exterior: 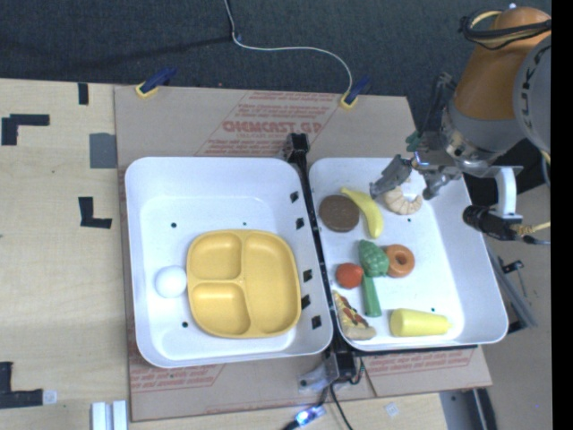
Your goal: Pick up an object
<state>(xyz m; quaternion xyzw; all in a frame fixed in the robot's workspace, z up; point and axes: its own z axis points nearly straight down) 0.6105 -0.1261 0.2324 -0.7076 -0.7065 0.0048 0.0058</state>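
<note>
My gripper (412, 184) hangs open over the far part of the right bin (466, 267), its two grey fingers spread on either side of a pale croissant-like pastry (404, 202) just below. Nothing sits between the fingers. To the left lie a yellow banana (365, 211) and a brown round cookie (339, 213). Nearer the front are a green broccoli piece (372, 271), an orange donut (399, 261), a red tomato (350, 276), a yellow wedge (417, 322) and a pizza slice (352, 314).
The left bin (152, 195) holds a yellow divided plate (242, 283) and a white ball (169, 281). A black divider clip line runs between the bins. A white cable (269, 47) lies on the dark floor behind the bench.
</note>
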